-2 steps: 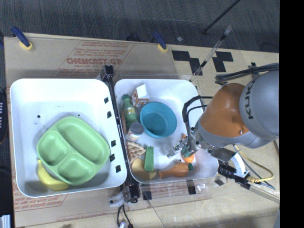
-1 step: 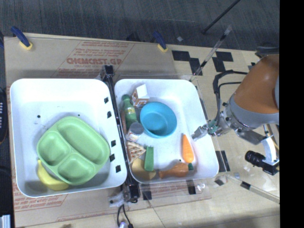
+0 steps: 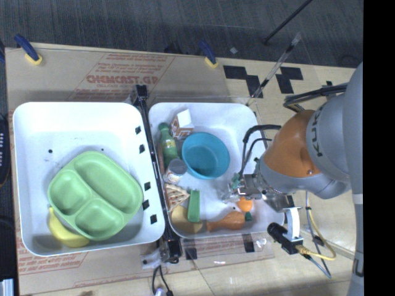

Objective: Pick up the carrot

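The carrot [image 3: 245,206] is a small orange piece with a bit of green at its lower end, lying near the front right of the right bin [image 3: 213,111]. My gripper [image 3: 238,192] hangs low over the bin floor, directly above and touching or nearly touching the carrot's upper end. The metal of the gripper hides part of the carrot. The grey arm with its orange band [image 3: 290,153] reaches in from the right over the bin's right wall.
The right bin also holds a blue bowl [image 3: 205,155], a green bottle [image 3: 168,142], a small box [image 3: 182,121], a can [image 3: 177,168], a green block [image 3: 194,205] and a brown drumstick [image 3: 226,222] just below the carrot. The left bin [image 3: 37,119] holds a green divided plate [image 3: 95,193].
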`<action>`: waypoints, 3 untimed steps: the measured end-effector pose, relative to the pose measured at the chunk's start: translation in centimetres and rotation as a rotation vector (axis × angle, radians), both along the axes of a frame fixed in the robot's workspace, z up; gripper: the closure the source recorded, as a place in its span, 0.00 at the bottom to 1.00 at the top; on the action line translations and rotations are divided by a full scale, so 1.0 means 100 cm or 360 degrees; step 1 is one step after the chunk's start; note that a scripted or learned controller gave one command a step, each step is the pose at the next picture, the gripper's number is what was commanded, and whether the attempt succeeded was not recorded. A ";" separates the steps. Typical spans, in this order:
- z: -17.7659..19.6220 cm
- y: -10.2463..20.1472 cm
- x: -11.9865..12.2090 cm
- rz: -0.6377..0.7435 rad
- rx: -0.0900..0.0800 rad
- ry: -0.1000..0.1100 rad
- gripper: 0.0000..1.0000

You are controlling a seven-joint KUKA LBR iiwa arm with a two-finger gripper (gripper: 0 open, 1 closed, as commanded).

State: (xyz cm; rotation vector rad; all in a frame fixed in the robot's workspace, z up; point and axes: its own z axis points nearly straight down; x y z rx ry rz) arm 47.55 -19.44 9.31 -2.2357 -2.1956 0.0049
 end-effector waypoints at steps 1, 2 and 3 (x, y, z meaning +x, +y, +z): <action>0.117 0.015 0.008 -0.0429 -0.0008 -0.0005 1.00; 0.115 0.015 0.008 -0.0429 -0.0007 -0.0001 0.00; 0.009 0.001 0.001 -0.0466 -0.0005 -0.0004 0.00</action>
